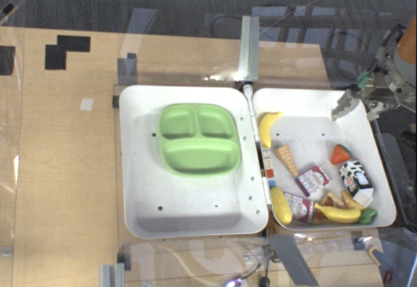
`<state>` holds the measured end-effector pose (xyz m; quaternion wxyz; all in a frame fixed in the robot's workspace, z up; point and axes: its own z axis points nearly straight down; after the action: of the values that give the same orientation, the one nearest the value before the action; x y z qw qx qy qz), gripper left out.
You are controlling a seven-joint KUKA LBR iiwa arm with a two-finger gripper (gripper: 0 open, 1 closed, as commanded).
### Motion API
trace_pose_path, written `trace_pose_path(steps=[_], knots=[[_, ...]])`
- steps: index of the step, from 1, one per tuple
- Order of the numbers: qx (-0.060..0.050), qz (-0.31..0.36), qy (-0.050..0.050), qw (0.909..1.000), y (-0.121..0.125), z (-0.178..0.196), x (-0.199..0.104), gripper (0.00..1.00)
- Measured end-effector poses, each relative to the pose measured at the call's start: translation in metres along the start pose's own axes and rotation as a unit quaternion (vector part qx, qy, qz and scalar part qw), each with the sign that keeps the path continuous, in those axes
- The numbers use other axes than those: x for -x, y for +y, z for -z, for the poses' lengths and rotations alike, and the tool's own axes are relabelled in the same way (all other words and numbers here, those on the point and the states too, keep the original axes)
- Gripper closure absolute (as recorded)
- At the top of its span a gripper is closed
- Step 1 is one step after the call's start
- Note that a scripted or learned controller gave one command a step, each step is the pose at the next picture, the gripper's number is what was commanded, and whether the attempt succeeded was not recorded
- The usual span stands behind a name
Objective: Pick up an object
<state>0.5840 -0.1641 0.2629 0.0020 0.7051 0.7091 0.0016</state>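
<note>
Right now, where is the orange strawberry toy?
In the camera view, the strawberry toy lies in the right bin, near its right wall, just above the black-and-white cow toy.

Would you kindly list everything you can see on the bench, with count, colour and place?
Bins: two, white, side by side on the bench.
Divided plate: one, green, in the left bin.
Bananas: two, yellow, right bin; one at the upper left, one at the lower edge.
Corn cob: one, yellow, lower left of the right bin.
Ice cream cone: one, tan, below the upper banana.
Small packet: one, purple and white, middle.
Strawberry: one, red, right side.
Cow-patterned carton: one, black and white, right side.
Gripper: one, grey, over the right bin's upper right corner.
</note>
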Motion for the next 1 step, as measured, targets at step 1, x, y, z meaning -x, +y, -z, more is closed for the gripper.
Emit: trace_pose_path(steps=[1], knots=[[-0.001,-0.008,0.0,1.0,-0.0146,-0.0921,-0.0513,0.0]])
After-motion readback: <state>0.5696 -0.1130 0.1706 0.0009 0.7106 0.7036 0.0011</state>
